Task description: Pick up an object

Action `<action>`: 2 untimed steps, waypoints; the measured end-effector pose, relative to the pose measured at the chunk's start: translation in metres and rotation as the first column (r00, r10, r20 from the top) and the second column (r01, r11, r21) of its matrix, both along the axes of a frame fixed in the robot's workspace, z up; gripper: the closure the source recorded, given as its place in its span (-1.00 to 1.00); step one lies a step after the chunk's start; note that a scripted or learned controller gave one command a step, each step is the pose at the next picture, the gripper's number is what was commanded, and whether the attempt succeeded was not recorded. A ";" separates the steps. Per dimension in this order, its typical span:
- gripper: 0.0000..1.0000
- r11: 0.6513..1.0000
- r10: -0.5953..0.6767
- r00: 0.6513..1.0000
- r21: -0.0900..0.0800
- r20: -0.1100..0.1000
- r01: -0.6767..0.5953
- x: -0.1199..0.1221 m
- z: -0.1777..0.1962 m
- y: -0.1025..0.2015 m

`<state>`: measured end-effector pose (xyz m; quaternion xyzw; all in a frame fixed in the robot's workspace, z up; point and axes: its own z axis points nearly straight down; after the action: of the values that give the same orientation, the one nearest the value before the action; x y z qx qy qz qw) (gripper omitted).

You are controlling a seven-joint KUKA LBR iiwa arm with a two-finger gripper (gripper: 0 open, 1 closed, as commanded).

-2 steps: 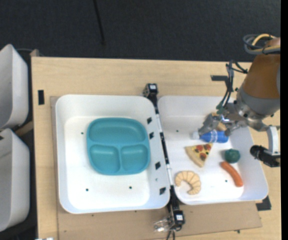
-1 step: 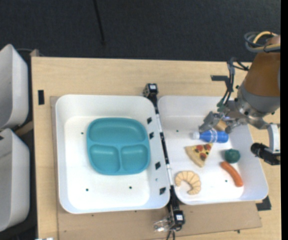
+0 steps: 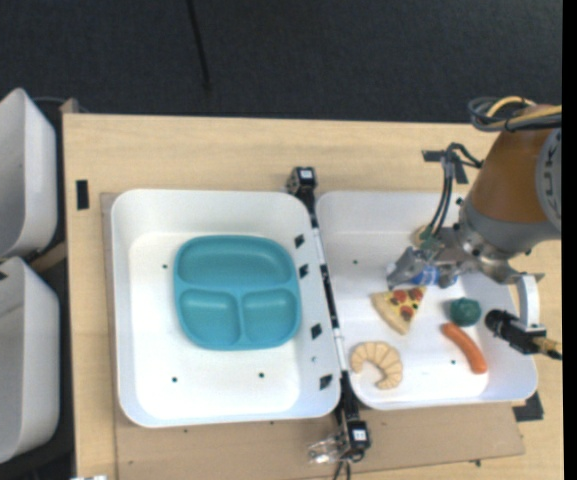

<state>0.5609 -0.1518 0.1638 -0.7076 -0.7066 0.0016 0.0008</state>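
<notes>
the metal two-finger gripper point(image 3: 415, 271) hangs low over the right shallow white bin point(image 3: 368, 223), just above a triangular toy pizza slice point(image 3: 399, 308); its grip cannot be told; open floor lies toward the divider

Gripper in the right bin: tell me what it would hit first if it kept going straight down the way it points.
Most likely the pizza slice: the gripper hangs just above its upper edge. Depth is unclear from this slant, so it might meet the right bin floor beside it.
</notes>
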 end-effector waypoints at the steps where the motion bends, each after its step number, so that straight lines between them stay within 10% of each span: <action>1: -1.00 1.000 -0.002 1.000 -0.001 0.005 0.002 0.005 -0.060 -0.005; 2: -1.00 1.000 -0.004 1.000 0.002 0.010 0.004 0.008 -0.059 -0.006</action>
<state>0.5685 -0.1578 0.1049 -0.7090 -0.7052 -0.0027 -0.0023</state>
